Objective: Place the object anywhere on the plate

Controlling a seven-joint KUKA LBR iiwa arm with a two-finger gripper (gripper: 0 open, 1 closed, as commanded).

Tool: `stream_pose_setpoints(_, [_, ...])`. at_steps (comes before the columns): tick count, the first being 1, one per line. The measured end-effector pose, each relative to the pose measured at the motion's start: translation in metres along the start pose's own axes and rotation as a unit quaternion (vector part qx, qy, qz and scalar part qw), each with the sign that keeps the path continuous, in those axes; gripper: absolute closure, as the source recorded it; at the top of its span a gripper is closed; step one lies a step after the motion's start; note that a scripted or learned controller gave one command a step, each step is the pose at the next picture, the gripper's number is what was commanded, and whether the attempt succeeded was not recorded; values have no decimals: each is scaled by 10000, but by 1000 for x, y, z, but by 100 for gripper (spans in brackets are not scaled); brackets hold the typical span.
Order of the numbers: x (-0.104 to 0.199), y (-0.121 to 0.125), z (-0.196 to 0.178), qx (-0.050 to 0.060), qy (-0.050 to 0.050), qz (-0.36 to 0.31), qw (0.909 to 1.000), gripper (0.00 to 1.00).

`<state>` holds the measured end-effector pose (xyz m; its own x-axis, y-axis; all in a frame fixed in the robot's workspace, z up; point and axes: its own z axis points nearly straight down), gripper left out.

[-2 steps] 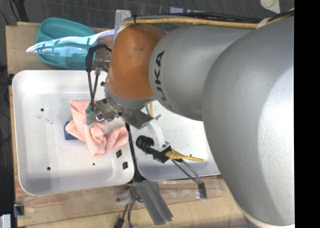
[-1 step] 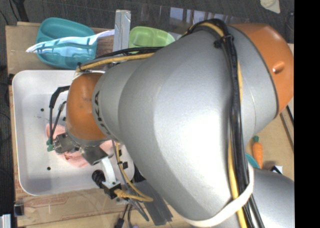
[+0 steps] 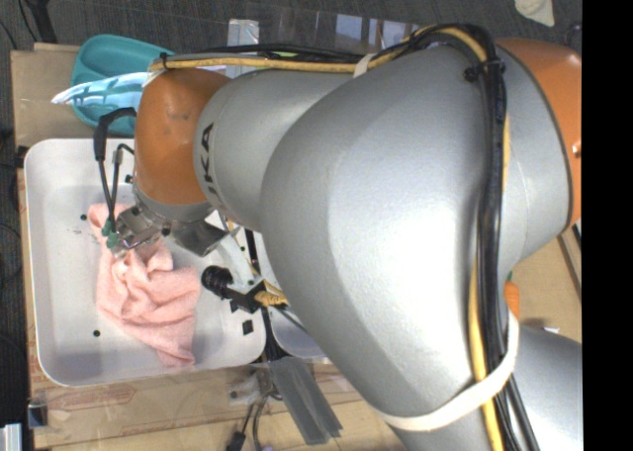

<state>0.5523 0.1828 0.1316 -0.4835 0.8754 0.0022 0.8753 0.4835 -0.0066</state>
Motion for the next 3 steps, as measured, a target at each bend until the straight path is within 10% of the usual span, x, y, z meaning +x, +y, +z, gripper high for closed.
stream_pose_setpoints(2, [-31,-104,-91,-34,-17,-619,9981,100])
stream_pose_setpoints(3, [40,-66,-63,-22,-12,310,9995,100])
